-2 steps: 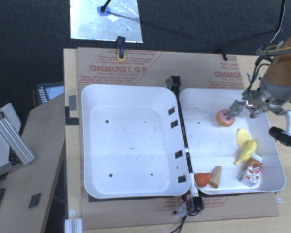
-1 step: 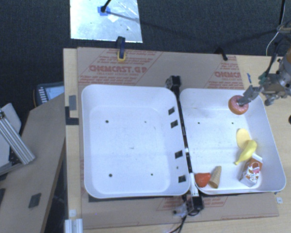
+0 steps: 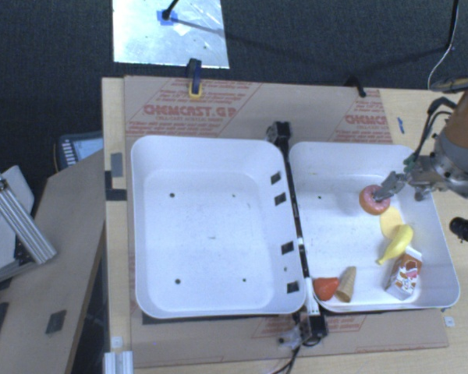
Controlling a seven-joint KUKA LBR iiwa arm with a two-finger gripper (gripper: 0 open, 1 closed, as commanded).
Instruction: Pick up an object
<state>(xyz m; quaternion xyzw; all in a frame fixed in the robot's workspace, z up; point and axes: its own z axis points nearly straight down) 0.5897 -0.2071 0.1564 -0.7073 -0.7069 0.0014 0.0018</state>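
- The arm (image 3: 462, 142) comes in over the right edge of the bench (image 3: 113, 232), and its gripper (image 3: 404, 179) hangs over the far right part of the right bin (image 3: 327, 166).
- One dark finger (image 3: 388, 185) points down-left, its tip touching or just above the pink doughnut (image 3: 372, 199); another finger (image 3: 423, 193) shows a little to the right. The two look spread apart, with nothing seen between them.
- The doughnut lies on the bin floor, towards the right wall, in the far half of the bin.
- Just on the near side of the doughnut lies a pale yellow round piece (image 3: 390, 223), and touching that, a yellow banana (image 3: 398, 244) pointing towards the near edge.
- A small white carton (image 3: 404, 277) with a red and brown print stands near the bin's near right corner, just beside the banana's tip.
- Along the near wall of the right bin, close to its left corner, a red piece (image 3: 325, 288) lies touching a tan cone (image 3: 346, 284).
- The left bin (image 3: 148, 287) sits beside the right bin, the two meeting along a dark strip with clips (image 3: 290, 209).
- Brown cardboard (image 3: 218, 107) with red lettering lies under both bins.
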